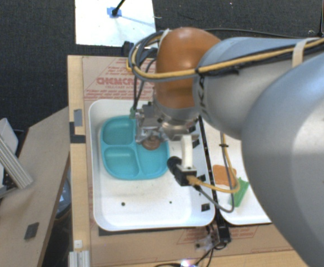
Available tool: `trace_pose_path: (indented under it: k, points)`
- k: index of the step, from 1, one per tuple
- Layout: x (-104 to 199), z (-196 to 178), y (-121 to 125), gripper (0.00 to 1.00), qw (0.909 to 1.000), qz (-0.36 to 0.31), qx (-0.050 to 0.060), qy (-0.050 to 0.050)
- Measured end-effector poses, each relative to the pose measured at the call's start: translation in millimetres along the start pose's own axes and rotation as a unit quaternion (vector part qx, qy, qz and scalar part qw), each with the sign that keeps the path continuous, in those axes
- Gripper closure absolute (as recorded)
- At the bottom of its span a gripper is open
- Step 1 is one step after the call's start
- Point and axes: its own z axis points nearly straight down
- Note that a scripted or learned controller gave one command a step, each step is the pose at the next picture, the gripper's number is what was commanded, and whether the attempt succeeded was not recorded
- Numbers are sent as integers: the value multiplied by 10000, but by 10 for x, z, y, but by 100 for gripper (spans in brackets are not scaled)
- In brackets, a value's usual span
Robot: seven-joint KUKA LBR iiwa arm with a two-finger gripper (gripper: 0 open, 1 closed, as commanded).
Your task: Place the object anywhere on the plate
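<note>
Object (pixel 149 144) just beneath tool (pixel 149 136)

A brown bench (pixel 78 166) with red lettering near its far edge carries two shallow white bins side by side. The left bin (pixel 145 216) holds a teal divided plate (pixel 123 152) in its far half. The right bin (pixel 256 213), mostly hidden by the arm, holds an orange item (pixel 224 175) and a green one (pixel 241 193).

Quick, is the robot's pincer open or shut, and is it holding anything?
Pincer: cannot be told. It hangs over the teal plate, with a small brown round thing at its tip.
</note>
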Motion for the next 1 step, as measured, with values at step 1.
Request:
trace_pose_path:
  k: [1]
  points:
    - [-8,0,0,0,10000,14,4,1]
